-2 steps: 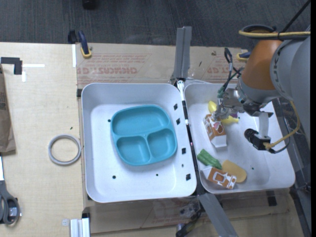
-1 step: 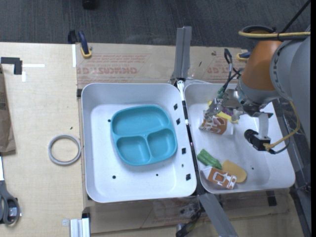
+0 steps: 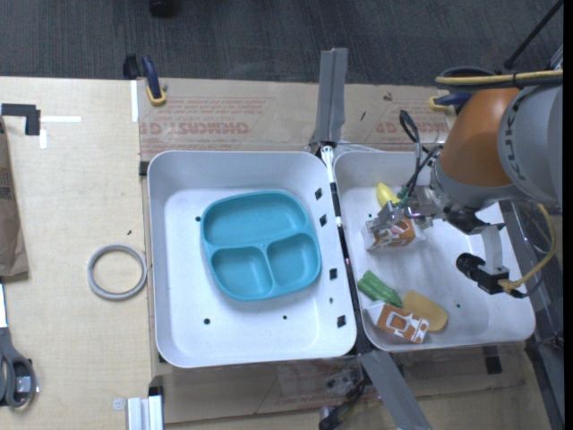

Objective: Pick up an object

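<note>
Though I cannot tell how the gripper (image 3: pixel 394 227) is set, it hangs at ten o'clock in the right bin (image 3: pixel 501 325); crowding the yellow piece (image 3: pixel 385 193) could spoil a pickup.

Pale wooden bench (image 3: pixel 72 195), bearing two shallow white bins side by side: left bin (image 3: pixel 170 330), right bin (image 3: pixel 501 321), rims touching. Left of them, a grey ring (image 3: pixel 117 270) flat on the wood; scissors (image 3: pixel 13 374) at the near-left edge; brown cardboard (image 3: pixel 233 119) under the bins' far side.
</note>
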Controlling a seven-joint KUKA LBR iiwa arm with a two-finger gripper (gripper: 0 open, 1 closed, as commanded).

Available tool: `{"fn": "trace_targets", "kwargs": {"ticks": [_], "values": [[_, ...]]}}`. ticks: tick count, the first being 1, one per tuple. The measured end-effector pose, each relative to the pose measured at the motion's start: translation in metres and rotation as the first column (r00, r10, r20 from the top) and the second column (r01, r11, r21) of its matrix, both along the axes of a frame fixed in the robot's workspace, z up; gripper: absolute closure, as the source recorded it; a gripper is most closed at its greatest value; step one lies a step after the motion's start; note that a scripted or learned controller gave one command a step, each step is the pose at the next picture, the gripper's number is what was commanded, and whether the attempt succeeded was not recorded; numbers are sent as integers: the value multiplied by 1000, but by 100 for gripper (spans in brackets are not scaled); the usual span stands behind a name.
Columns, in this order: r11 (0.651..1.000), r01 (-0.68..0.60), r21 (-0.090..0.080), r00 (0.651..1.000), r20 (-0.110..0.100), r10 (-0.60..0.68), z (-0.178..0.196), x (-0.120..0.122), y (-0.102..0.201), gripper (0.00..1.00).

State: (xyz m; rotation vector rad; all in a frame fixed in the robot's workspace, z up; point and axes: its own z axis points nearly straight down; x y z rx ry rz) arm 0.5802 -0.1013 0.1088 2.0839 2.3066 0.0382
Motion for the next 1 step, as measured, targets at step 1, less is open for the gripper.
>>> {"fn": "trace_targets", "kwargs": {"ticks": [1], "values": [[995,101,5,995,-4,-101,-1,-2,1,0]]}}
